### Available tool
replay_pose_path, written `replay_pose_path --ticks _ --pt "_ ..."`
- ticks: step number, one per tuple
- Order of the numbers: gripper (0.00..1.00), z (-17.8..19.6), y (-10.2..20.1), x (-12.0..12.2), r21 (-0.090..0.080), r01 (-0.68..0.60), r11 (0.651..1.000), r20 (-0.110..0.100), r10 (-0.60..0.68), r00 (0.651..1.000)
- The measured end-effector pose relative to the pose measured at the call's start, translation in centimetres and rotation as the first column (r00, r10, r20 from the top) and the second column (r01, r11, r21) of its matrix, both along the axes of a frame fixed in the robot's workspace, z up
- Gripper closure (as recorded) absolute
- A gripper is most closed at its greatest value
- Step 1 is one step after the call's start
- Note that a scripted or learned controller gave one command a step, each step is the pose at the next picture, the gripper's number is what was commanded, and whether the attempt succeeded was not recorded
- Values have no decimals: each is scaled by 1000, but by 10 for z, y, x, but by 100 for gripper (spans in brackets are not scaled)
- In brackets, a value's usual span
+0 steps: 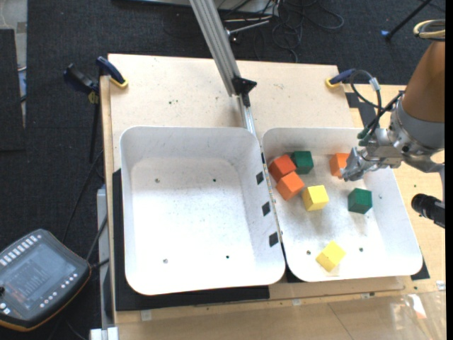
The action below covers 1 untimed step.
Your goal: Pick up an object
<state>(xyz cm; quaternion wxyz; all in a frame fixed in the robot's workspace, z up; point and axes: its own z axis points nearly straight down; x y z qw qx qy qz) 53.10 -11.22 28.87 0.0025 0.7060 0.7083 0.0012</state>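
The right bin (403, 250) on the worktop (184, 94) carries seven small cubes. Two orange ones (286, 175) sit touching near its left wall, a green one (303, 161) just behind them, a yellow one (316, 197) just in front. A second green cube (360, 200) lies toward the right wall, and a second yellow one (330, 256) sits alone near the front edge. The last, an orange cube (337, 163), lies near the back right, directly against the claw (352, 170), so it looks the likeliest target.

The claw is down at that cube's right side. Whether its fingers are apart or together cannot be told, nor whether the cube sits between them or just beside them.

The cubes look like small, light, stiff blocks, probably foam or painted wood, with flat faces and matte skin, so slipping should be slight. The sound hold would be across two opposite flat faces, not corner to corner. Being light, a cube is likely to skid along the bin floor if one finger reaches it first.

Hard to read: the orange cube's right half is covered by the claw, the arm (425, 105) is cut off at the right, and cables (371, 98) cross in front of the wrist. The left bin (134, 144) has only specks on its floor.
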Motion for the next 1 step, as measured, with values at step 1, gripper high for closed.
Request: replay_pose_path --ticks 1 --pt "100 -2 47 16 2 -3 1000 -3 3 1000"
